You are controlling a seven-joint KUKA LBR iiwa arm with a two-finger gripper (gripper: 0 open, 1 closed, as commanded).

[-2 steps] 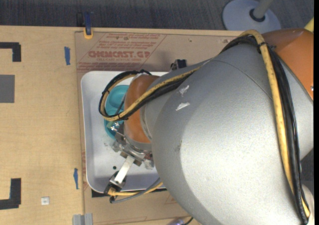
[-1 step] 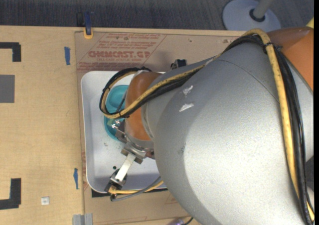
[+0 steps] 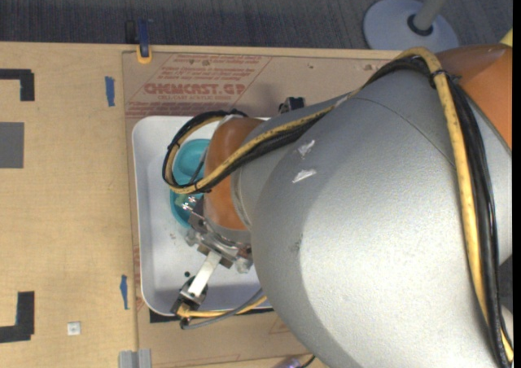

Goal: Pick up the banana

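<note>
One white bin (image 3: 151,195) is showing at left on my feed | arm (image 3: 366,220) is reaching in from the right, covering most of it | gripper (image 3: 194,213) is hanging just above a teal object (image 3: 189,161) in that bin | claw state: I cannot tell | banana: I cannot tell where it is lying

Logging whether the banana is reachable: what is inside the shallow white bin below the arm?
The shallow white bin shows a teal rounded object, partly under the grey arm, which hides the bin's right side.
</note>
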